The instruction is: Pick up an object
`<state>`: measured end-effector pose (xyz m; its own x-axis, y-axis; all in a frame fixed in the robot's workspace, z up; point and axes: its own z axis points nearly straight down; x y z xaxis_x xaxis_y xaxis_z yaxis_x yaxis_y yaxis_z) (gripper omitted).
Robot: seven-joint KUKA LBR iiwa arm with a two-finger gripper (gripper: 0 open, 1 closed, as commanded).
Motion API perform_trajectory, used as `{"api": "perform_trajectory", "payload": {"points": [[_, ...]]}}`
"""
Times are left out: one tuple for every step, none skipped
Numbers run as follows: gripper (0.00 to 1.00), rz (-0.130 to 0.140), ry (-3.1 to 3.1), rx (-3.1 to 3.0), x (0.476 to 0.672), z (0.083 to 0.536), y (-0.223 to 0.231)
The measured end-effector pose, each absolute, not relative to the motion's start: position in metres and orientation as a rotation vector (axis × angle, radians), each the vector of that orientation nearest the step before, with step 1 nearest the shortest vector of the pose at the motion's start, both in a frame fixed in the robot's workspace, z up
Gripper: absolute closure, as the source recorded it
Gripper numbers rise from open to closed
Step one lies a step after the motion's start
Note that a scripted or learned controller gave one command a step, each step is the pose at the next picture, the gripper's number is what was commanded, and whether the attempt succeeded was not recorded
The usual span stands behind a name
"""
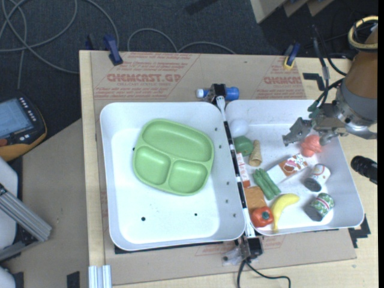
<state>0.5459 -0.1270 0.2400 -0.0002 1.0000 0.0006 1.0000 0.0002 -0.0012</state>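
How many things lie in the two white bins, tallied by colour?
Green: 4 – three-compartment plastic plate, rounded green piece, long green vegetable, green-labelled can
Red or pink: 3 – tomato, pink ball, red-and-white packet
Yellow: 1 – banana
Tan: 1 – cone
Total: 9

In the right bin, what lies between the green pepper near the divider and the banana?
In the camera view, a long green vegetable, lying at a slant, sits between the green pepper and the banana in the right bin.

A cardboard-covered worktop [180, 71] is occupied by two shallow white plastic bins [120, 179], clamped side by side.
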Motion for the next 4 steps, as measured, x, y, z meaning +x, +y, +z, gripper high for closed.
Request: {"api": "perform_trajectory", "payload": {"points": [[0.00,0.003,-2.218,-2.220,0.568,0.151,-0.172],[0.00,0.001,-2.220,-2.220,0.563,0.112,-0.154],[0.00,-0.004,-2.224,-2.224,0.556,0.086,-0.163],[0.00,0.000,-2.223,-2.225,0.574,0.136,-0.225]]}}
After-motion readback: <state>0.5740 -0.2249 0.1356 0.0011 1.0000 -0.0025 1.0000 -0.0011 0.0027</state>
